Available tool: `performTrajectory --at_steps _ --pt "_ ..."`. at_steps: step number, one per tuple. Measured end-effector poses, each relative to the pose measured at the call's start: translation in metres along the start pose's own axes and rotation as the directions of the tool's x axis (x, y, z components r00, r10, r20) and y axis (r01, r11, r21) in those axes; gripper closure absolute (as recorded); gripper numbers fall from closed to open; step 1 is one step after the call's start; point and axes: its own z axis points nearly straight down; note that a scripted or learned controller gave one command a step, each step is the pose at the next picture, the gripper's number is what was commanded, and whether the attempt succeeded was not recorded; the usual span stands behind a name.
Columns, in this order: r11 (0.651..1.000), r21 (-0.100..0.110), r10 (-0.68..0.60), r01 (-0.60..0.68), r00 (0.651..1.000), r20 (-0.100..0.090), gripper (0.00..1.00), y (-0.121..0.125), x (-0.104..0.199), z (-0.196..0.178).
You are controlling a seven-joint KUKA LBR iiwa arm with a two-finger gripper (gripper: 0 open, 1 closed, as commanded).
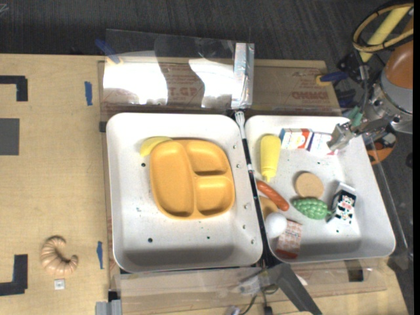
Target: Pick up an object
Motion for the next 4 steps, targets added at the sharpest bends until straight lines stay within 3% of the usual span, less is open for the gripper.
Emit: performTrajectory --at_steps 1,2,3,4 --pt "0.961 -0.001 0.277 -0.277 0.961 0.0 1.0 0.0 0.059 -0.045" --pt "0.961 -0.004 0.276 -0.276 0.961 0.001 1.0 0.001 0.059 -0.055" --pt "0.963 0.016 0.269 -0.269 0.963 -0.002 1.0 0.044 0.076 0.104" --pt "0.963 0.004 0.27 -0.27 0.963 -0.001 0.0 0.047 0.075 0.098"
